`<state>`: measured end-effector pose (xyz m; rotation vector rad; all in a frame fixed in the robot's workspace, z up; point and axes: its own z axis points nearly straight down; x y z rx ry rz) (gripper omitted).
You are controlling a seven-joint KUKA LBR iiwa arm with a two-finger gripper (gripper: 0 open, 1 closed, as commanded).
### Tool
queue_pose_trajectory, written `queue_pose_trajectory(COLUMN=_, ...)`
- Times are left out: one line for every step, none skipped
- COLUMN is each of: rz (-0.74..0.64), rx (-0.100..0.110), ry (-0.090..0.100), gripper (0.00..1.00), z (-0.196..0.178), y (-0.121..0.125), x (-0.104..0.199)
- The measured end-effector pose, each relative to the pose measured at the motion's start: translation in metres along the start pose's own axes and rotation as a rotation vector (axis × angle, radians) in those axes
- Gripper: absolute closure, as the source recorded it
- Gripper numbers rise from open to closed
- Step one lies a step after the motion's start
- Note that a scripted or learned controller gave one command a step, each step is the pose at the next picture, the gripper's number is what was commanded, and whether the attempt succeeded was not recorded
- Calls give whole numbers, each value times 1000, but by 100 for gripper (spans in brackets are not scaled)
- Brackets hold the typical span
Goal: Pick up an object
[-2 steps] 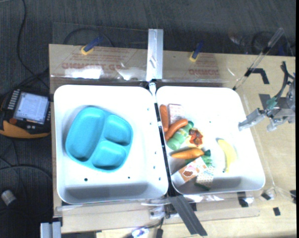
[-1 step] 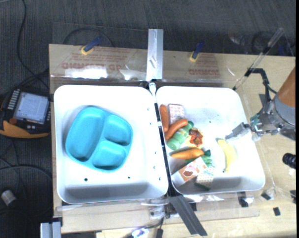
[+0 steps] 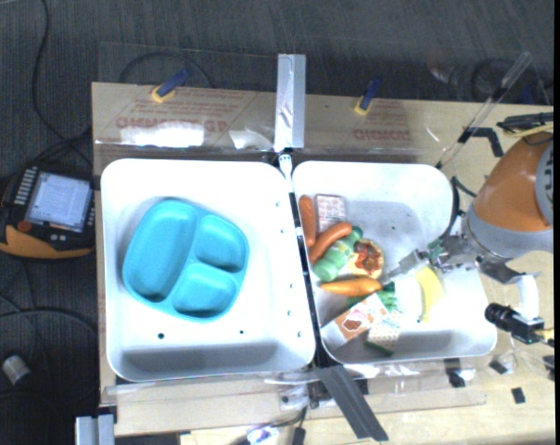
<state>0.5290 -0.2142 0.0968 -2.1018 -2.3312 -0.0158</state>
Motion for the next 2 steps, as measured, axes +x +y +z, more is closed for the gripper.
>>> queue_pose_trajectory(rz=1, rx=2, ry=-2, gripper=100, z=-8, y=-1, x=-1)
queue_pose_trajectory(rz=-152, rx=7, ry=-9, gripper=100, z=-97, y=86, x=81)
